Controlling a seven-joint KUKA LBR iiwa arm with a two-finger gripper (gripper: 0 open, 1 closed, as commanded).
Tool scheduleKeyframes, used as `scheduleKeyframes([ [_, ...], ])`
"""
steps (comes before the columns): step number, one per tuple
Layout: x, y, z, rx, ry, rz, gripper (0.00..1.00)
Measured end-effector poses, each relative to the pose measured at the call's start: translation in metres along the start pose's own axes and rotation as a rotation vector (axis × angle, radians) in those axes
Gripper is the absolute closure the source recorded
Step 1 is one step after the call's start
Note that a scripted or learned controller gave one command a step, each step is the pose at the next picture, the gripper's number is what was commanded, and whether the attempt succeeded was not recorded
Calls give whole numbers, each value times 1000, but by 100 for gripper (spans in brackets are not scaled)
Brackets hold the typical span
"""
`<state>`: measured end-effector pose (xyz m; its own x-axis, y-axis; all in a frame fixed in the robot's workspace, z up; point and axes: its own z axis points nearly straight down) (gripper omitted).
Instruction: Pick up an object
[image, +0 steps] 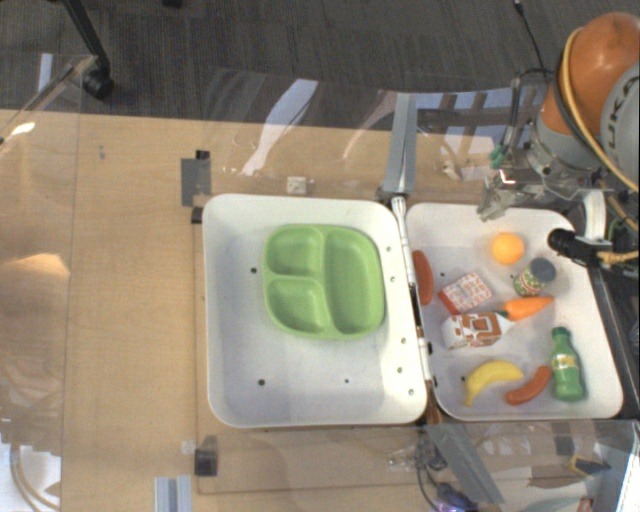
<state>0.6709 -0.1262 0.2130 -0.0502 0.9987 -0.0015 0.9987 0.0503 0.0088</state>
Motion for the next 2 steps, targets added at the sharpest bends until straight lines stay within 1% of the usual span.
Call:
scheduleKeyframes([
  [1,0,0,1,2,0,0,0],
  [2,-79,-6,39,5,-1,144,0],
])
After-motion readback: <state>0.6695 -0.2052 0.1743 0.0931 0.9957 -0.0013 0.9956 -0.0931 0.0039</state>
